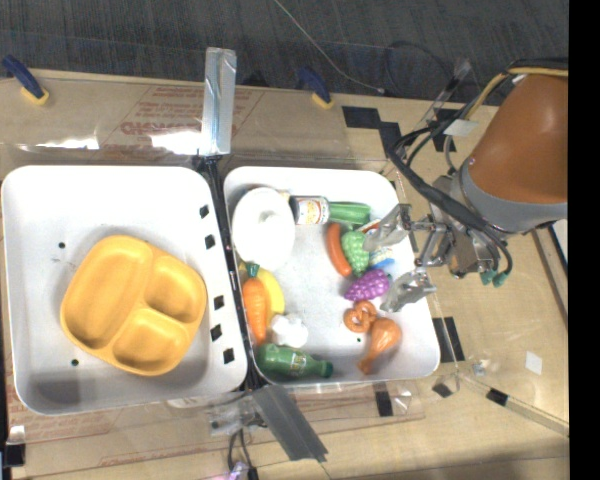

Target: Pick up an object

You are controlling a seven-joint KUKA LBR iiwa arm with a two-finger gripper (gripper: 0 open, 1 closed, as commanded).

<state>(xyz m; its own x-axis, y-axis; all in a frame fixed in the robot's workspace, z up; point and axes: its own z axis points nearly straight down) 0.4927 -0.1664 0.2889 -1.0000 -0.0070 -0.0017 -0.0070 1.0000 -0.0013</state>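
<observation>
My gripper [400,259] hangs over the right side of the right bin [412,340], open, with one finger near the green grapes [356,251] and the other beside the purple grapes [368,286]. A small blue piece [381,265] lies under the gap between the fingers. I see nothing held between them. Around it lie an orange carrot piece [336,249], a pretzel [359,317] and a brown drumstick [382,338].
The right bin also holds a white bowl [263,226], a small bottle [326,211], a carrot [254,310], a banana [272,290], a white garlic [288,330] and a green bottle [292,362]. A yellow divided plate [133,302] sits in the left bin [30,218].
</observation>
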